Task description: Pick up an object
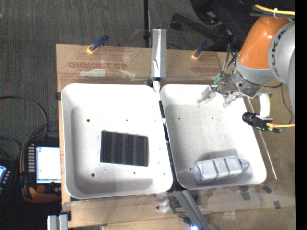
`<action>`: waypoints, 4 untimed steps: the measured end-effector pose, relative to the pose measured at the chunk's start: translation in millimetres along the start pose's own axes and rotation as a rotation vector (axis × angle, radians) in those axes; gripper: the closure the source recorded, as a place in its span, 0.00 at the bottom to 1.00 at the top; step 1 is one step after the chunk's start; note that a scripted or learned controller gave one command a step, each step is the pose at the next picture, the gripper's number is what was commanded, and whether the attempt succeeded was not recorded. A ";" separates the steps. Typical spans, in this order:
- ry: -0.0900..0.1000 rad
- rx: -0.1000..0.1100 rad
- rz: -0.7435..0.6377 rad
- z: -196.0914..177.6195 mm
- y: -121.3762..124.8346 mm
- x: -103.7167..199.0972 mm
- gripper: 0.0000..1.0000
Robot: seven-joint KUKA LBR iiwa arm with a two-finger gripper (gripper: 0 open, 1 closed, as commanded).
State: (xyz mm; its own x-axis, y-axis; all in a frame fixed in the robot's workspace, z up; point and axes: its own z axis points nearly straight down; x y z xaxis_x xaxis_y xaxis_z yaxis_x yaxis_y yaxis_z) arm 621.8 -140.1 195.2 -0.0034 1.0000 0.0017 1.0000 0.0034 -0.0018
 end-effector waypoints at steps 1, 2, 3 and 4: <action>-0.002 -0.001 -0.178 3.8 -69.6 -12.1 0.00; -0.003 -0.002 -0.049 -67.0 -137.5 -36.2 0.00; -0.003 -0.002 -0.116 -31.3 -136.5 -64.7 0.00; -0.003 -0.003 -0.076 -88.9 -136.7 -29.1 0.00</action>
State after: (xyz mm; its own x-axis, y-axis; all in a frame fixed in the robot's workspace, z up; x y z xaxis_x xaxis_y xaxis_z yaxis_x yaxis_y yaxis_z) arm 485.3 -169.8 284.3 -0.0795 0.9968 -0.0010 0.9968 0.0795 0.0016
